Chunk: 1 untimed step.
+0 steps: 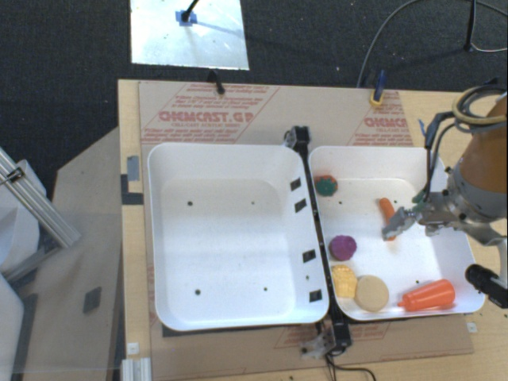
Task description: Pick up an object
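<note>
Grey arm (468, 213) with an orange band, black cables looping above, and a grey metal claw (394, 227).

A single fixed camera looks down from above at a slant, far enough back to take in the whole counter (238, 105) and dark floor around it. The left bin (171, 165) fills the centre of the frame; the right bin (413, 159) sits at centre right. The counter's far edge runs across the upper part of the frame, its near edge along the bottom. The arm (482, 169) enters from the right edge.
</note>
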{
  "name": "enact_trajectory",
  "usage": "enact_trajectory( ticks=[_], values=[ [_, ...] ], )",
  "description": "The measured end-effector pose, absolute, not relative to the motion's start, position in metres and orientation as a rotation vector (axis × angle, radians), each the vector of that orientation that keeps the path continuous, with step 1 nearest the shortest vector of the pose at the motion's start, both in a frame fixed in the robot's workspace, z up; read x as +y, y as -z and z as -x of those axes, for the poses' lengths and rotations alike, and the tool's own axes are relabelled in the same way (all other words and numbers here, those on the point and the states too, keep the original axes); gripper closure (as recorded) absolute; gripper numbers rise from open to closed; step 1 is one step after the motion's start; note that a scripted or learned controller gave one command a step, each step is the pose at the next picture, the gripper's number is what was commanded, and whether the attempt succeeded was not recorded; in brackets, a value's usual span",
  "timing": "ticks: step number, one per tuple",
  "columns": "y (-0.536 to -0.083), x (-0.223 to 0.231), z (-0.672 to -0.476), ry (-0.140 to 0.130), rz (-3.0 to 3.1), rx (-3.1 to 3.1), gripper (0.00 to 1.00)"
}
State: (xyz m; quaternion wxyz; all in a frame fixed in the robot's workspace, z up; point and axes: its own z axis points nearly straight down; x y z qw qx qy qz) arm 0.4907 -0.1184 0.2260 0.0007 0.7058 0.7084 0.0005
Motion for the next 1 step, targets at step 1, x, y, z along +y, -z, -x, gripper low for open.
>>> enact_trajectory(
  ticks=[1],
  values=[
    [-0.1077,-0.0916,-0.5201,-0.005,-2.215,2.222,0.0]
  ],
)
